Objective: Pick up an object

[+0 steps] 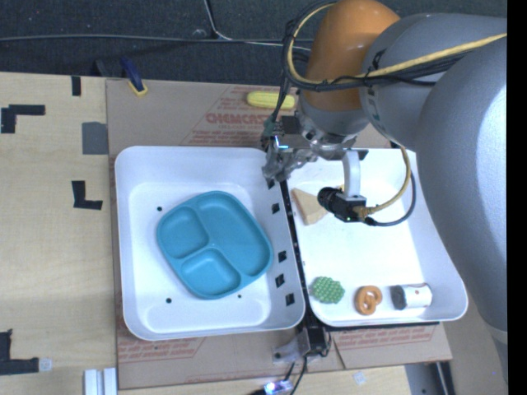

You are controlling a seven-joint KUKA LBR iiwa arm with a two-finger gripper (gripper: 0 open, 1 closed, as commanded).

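Gripper (278,164) hovers at the bins' divider beside the tan wedge (308,208), nothing visibly lifted yet, grip state I can't tell.

A robotics lab: white bins (128,220) on taped cardboard (222,118), with a robot arm (445,81) overhead.

Two white bins sit side by side on a cardboard sheet (181,113) on a wooden bench (49,262). Left bin (123,220): blue divided plate (214,243), flat, about centred. Right bin (387,245), along the near wall: green bumpy ball (327,289), orange pretzel (368,299), black-and-white tube (410,295), in a row, apart. Yellow item (263,99) on the cardboard behind the bins. Black tape marks (82,194) on the bench.
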